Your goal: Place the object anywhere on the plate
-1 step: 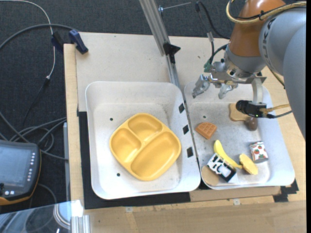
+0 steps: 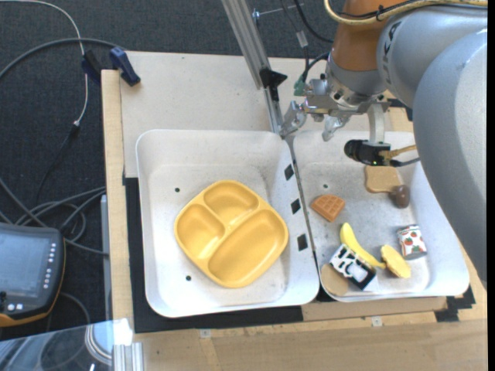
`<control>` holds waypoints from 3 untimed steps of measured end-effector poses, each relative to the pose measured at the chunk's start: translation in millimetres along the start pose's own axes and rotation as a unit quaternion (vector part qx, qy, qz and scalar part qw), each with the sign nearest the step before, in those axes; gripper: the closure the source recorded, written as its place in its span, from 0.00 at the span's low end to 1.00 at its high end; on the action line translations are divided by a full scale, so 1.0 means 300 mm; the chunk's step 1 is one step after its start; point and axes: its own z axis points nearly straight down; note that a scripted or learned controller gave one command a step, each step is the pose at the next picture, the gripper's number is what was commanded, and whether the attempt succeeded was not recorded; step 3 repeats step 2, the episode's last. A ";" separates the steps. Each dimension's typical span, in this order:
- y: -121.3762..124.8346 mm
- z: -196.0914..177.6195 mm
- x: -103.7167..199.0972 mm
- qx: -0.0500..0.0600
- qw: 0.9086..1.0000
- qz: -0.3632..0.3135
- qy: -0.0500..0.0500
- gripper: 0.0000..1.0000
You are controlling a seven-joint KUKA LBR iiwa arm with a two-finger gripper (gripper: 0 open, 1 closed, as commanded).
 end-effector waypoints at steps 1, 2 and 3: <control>-0.086 -0.546 0.000 -0.004 1.000 0.002 -0.001 0.00; 0.002 -0.582 0.033 -0.001 1.000 0.002 -0.002 0.00; 0.002 -0.582 0.033 -0.001 1.000 0.002 -0.002 0.00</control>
